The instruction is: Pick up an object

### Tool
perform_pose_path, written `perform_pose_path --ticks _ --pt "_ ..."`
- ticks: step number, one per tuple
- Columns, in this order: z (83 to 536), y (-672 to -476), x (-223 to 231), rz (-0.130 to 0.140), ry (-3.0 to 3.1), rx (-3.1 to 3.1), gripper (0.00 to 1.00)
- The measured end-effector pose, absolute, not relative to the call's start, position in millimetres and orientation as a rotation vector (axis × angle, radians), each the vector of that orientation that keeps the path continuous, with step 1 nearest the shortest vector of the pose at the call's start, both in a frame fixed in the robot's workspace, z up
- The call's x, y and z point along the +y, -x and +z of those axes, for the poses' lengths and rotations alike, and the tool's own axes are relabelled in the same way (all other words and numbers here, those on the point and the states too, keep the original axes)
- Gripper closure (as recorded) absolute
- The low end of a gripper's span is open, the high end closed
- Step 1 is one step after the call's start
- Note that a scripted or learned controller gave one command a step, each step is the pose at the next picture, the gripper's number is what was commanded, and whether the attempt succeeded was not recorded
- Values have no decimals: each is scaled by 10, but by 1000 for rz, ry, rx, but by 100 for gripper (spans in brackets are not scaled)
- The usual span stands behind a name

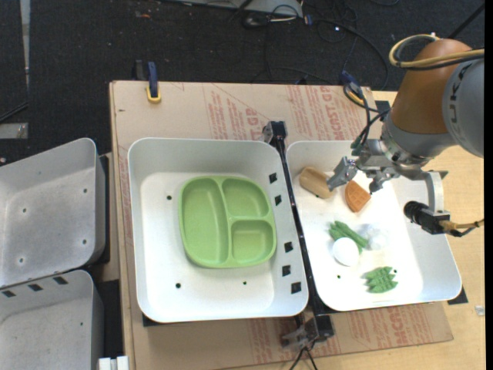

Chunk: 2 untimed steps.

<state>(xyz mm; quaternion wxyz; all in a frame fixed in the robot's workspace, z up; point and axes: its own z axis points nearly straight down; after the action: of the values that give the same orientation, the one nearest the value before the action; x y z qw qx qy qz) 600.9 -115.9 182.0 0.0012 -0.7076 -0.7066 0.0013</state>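
Two white bins [146, 206] are seen on a cardboard-topped bench; the gripper [357, 177], jaws spread, is poised over an orange-brown object [357, 199] in the right bin [439, 272], beside a tan block [314, 182].

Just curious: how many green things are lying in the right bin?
2: a pea pod mid-bin beside a white ball, and a leafy piece near the front. More may hide under the arm.
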Motion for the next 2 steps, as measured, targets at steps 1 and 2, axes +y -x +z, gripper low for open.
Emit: perform_pose_path --ticks 1,2 --pt "1239 -6082 -1100 3 2217 -2223 0" --pt "1368 -6087 -1106 0 2222 -2222 100"
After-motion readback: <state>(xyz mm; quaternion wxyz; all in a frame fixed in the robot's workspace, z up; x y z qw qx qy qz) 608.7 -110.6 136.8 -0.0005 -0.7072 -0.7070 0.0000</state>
